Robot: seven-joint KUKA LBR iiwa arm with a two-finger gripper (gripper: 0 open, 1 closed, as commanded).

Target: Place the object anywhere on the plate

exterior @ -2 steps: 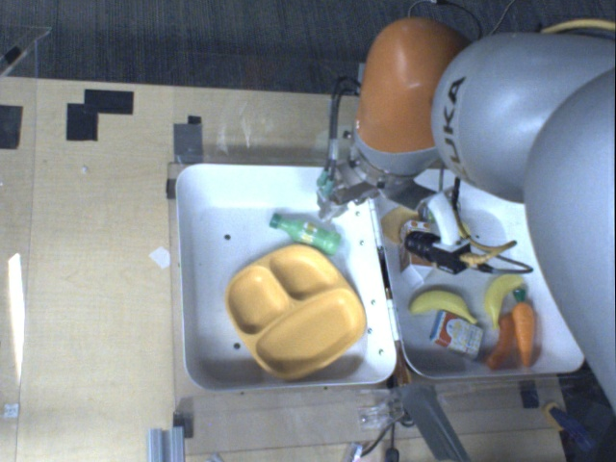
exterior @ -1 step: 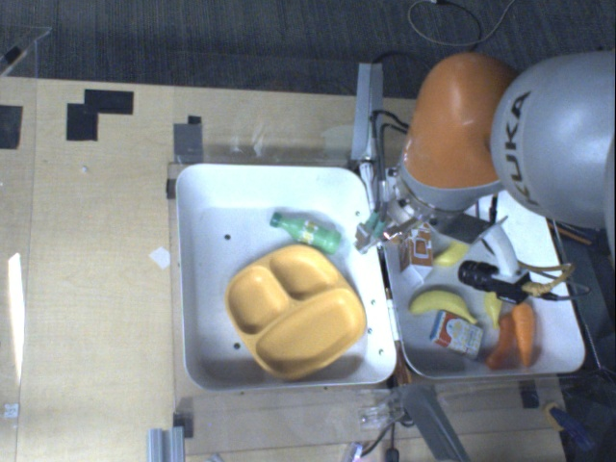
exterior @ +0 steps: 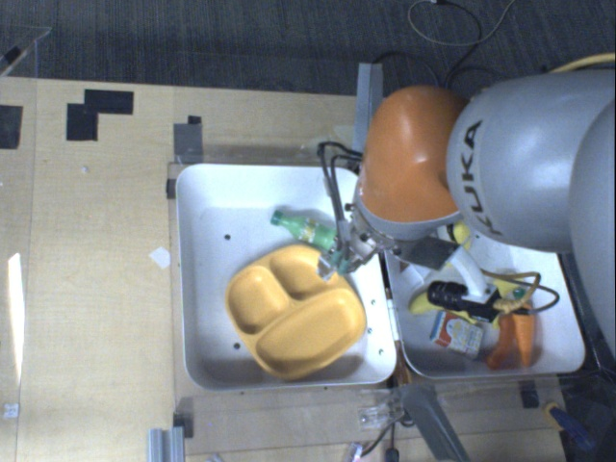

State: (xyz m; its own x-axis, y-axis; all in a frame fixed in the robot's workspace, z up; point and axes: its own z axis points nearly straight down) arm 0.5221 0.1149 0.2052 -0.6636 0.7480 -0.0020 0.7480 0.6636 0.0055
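Observation:
A yellow plate (exterior: 294, 316) with three compartments lies in the left bin (exterior: 207, 354), towards its front. A green bottle (exterior: 300, 225) lies on its side on the bin floor just behind the plate. My gripper (exterior: 336, 260) hangs over the plate's back right rim, right beside the bottle's right end. The arm's wrist covers that end of the bottle, so I cannot tell whether the gripper touches the bottle.
The right bin (exterior: 568, 354) holds a banana (exterior: 422, 302), a small carton (exterior: 458, 335) and an orange object (exterior: 516, 341). The big grey and orange arm covers much of that bin and the wall between the bins. Pale bench lies to the left.

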